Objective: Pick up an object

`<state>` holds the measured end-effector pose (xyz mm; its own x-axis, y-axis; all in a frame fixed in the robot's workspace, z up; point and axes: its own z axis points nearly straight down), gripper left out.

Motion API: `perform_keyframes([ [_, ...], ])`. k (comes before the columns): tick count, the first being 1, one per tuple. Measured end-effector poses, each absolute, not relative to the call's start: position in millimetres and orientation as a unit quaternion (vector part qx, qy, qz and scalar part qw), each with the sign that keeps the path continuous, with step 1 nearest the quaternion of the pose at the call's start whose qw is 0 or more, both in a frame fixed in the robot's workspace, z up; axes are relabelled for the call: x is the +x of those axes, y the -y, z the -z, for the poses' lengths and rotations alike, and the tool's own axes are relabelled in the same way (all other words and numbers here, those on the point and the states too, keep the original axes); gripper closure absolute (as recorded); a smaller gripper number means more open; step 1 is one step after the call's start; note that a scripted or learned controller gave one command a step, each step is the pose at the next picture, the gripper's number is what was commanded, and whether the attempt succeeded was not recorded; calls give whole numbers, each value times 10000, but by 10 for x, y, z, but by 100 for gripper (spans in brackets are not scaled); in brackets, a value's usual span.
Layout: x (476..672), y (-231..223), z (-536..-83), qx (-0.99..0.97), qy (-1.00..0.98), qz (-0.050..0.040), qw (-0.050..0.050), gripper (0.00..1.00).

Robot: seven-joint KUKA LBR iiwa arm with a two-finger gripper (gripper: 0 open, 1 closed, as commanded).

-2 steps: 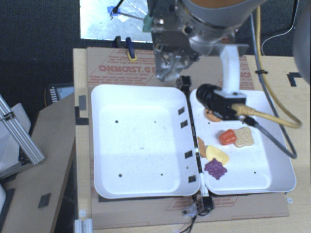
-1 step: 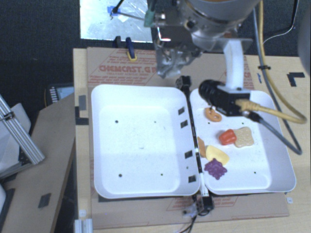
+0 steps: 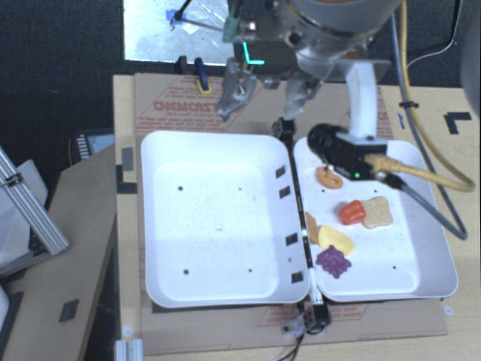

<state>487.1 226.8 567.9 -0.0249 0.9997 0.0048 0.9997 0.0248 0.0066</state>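
Observation:
My gripper [image 3: 261,102] hangs high above the far edge of the bench, over the divider between the two bins. Its two fingers [image 3: 229,100] stand apart, open, with nothing between them. The right bin [image 3: 421,265] holds the loose objects: an orange ring-shaped piece [image 3: 328,177], a red piece [image 3: 352,213] touching a beige slab [image 3: 377,213], a yellow piece [image 3: 336,239], a purple grape cluster [image 3: 333,262] and a thin orange sliver [image 3: 310,222] against the left wall. All lie below and to the right of the gripper.
The left bin [image 3: 161,277] sits beside the right one, and black clips line the shared divider [image 3: 293,201]. A blue and yellow clamp [image 3: 201,77] stands behind the bins. A shiny foil sheet [image 3: 176,17] lies at the back left.

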Motion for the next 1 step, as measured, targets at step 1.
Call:
perform_keyframes([
  [1,4871,-2268,-5679,6983,-7158,-41,6,0],
])
